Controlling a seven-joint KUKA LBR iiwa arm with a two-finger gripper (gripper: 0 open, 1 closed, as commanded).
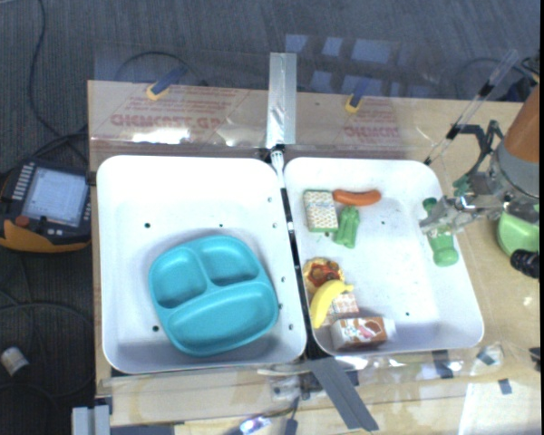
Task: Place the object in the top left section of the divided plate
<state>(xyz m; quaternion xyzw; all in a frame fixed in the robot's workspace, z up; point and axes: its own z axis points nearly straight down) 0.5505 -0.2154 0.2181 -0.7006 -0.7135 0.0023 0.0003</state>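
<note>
The blue divided plate [215,294] lies in the left bin, with two small sections at its far side and one large section at the near side. My gripper [445,223] hangs over the right bin's right rim, shut on a small green cylindrical toy [445,249] that sticks out below the fingers. The plate's top left section [178,275] holds nothing and lies far to the left of the gripper.
The right bin [408,320] holds a checked cracker [320,211], an orange sausage [356,197], a green piece [347,227], a pizza slice [322,271], a banana [325,301] and a small box [358,331]. The divider wall [290,243] separates the bins.
</note>
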